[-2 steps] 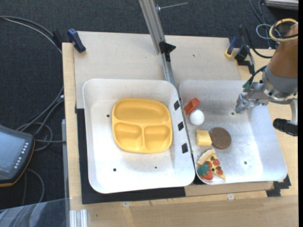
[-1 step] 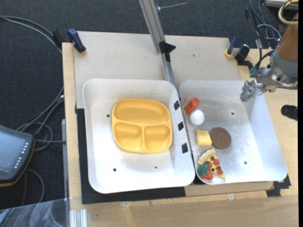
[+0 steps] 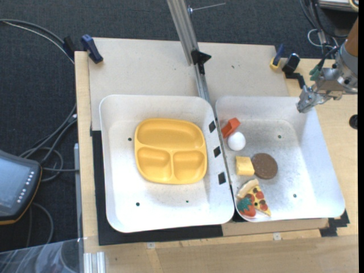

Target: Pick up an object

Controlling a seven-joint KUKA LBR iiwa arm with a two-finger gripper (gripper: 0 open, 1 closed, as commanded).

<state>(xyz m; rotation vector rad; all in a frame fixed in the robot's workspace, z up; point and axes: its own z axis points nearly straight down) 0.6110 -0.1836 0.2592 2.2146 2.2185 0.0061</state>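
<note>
The right bin holds a cluster along its left side: a red block, a white egg, a yellow cheese cube, a brown round patty and a toy pizza slice. My gripper hangs above the right bin's far right corner, well away from these objects, with nothing seen in it. The arm enters from the upper right edge.
The left bin carries a yellow divided tray. A metal pole rises from the bench behind the bins. Clamps sit at the bench's far corners, blue and yellow-black. Cables lie left of the bench.
</note>
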